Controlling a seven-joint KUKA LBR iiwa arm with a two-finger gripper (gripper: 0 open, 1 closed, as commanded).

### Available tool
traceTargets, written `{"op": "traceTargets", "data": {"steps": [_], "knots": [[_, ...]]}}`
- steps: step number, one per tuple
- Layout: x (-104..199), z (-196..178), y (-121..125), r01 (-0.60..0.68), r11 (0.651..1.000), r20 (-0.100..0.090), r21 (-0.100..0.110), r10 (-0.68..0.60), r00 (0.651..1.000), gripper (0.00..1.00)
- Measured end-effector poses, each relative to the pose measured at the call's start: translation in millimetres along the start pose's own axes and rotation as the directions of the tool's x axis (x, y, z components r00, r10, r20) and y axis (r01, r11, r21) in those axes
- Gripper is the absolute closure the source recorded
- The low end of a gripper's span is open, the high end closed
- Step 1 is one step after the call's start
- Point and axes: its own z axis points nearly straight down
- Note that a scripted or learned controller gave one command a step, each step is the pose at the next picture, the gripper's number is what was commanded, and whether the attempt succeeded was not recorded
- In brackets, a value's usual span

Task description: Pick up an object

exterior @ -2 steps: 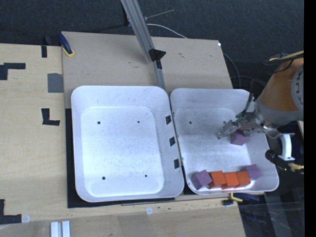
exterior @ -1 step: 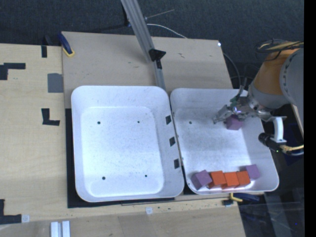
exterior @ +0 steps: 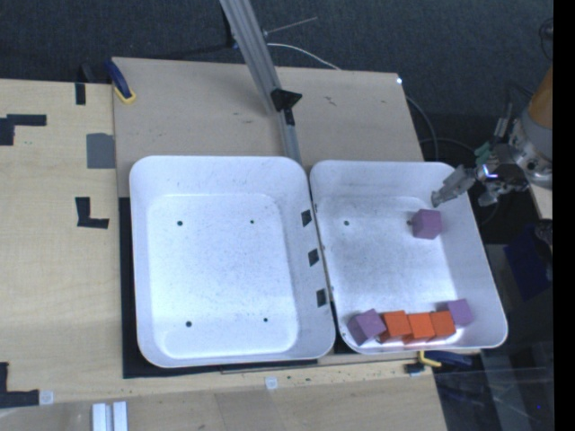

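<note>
In the right bin (exterior: pixel 359 250), a purple block (exterior: pixel 426 224) lies alone near the far right corner. Along the bin's front wall runs a row of blocks: a purple one (exterior: pixel 366 326), three orange ones (exterior: pixel 418 326), and a second purple one (exterior: pixel 460 312). My gripper (exterior: pixel 464 194) hangs over the bin's right rim, just above and to the right of the lone purple block. It is open with nothing between its fingers; one grey finger (exterior: pixel 449 188) slants toward the block.
The left bin (exterior: pixel 216 330) sits beside the right one, their rims touching in the middle. A slanted metal post (exterior: pixel 256 43) rises behind the bins. A cable (exterior: pixel 422 124) runs along the bench at the far right.
</note>
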Motion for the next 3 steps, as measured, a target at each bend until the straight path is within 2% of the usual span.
{"op": "traceTargets", "data": {"steps": [1,2,3], "knots": [[0,122,-45,-0.001,1.0,-0.006,0.017,0.001,1.0,0.0],[3,171,54,0.004,1.0,-0.002,0.006,-0.004,1.0,0.0],[0,170,105,0.0,1.0,-0.005,0.022,0.0,1.0,0.0]]}}
